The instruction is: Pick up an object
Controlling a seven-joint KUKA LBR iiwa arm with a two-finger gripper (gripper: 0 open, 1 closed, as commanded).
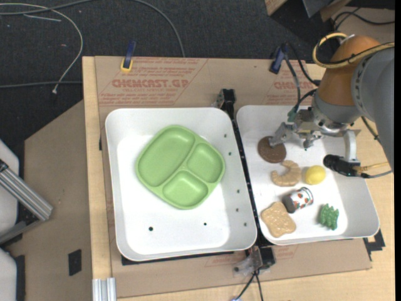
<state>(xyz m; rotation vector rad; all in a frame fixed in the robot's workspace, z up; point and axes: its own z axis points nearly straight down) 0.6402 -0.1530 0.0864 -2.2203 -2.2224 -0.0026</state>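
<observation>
**Jaws poised at the brown disc in the right bin**

The arm [351, 80] reaches in from the right over the right bin [357, 221], and its gripper [289, 132] hangs low at that bin's upper-left part. A flat brown disc [272, 150], like a toy cookie, lies just below and to the left of the fingertips, so close that the nearer finger seems to touch its upper edge. Whether the jaws are spread or closed I cannot tell from this slant; nothing can be seen held between them.

The disc is round, so it has no long axis to align with; what matters is that it sits off-centre from the jaws, toward the bin's left wall. In my judgement a grasp here needs a small shift down-left before closing, or the fingers will only clip its rim.

Other candidates lie further down the same bin: a tan croissant-shaped piece [286, 174] just beside the disc, a yellow lemon [315, 174], a small can [297, 200], a tan cracker-like slab [277, 219] and a green leafy piece [328, 216]. The left bin [125, 231] carries a green divided plate [180, 166], well apart from the gripper. Both bins rest on the counter [94, 168].
</observation>
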